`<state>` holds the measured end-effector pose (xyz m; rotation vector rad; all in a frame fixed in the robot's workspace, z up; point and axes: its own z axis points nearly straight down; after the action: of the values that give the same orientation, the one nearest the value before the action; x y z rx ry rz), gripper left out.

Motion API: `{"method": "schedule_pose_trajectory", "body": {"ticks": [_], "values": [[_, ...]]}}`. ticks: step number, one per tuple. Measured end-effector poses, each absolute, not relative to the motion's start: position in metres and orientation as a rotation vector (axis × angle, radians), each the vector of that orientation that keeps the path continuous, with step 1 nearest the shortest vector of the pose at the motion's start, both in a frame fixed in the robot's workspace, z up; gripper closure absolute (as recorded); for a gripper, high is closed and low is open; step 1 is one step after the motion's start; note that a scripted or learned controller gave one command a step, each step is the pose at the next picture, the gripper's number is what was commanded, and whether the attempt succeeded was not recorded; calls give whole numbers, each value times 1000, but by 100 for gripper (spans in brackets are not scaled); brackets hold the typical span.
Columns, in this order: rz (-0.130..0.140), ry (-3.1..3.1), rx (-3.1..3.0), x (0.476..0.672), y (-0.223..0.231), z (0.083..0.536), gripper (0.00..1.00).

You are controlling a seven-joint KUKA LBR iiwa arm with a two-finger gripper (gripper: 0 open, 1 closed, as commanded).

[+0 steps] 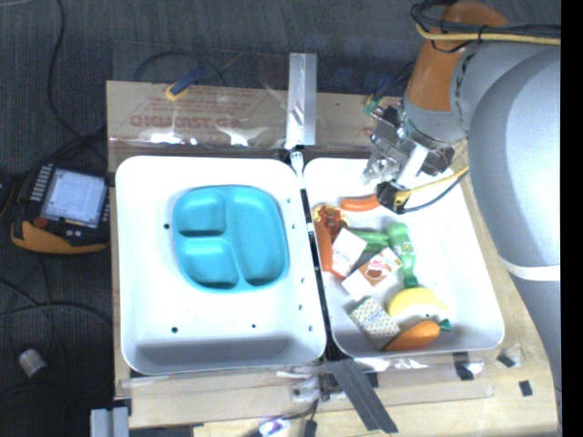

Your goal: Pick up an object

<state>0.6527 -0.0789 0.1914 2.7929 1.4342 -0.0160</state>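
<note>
- Right bin [483,328], near end: a rounded orange piece [414,334] touching a yellow fruit shape [410,300]. A patterned small box [368,315] lies just to their left.
- Right bin, middle: a white carton [346,248] and a red-and-white carton [381,267] lie crowded together, with a green piece [393,238] just beyond them.
- Left bin [137,335]: holds a blue divided tray [228,237].
- Right bin, far end: a slim orange piece [358,204] lies a little apart from the pile and is the likeliest pick.
- Gripper [381,173]: hovers at the far end of the right bin, just beyond the slim orange piece. Whether it is released or clenched cannot be told, and nothing is seen held.
- Step in hand, as judged: approach. The gripper should come straight down astride the slim piece's narrow width, clear of the bin wall and the cartons.
- Surface and room: a brown board [200,112] with red lettering lies behind the bins. The floor is dark carpet, and a handheld pendant [64,203] lies on it to the left.
</note>
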Motion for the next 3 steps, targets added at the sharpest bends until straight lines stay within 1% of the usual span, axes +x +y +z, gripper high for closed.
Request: {"method": "schedule_pose_trajectory", "body": {"ticks": [1, 2, 3], "values": [[-22, 1437, 2793, 652, -79, 199, 100], [-7, 1793, 2580, 637, -103, 202, 100], [-4, 1853, 2542, 616, -34, 234, 100]]}}
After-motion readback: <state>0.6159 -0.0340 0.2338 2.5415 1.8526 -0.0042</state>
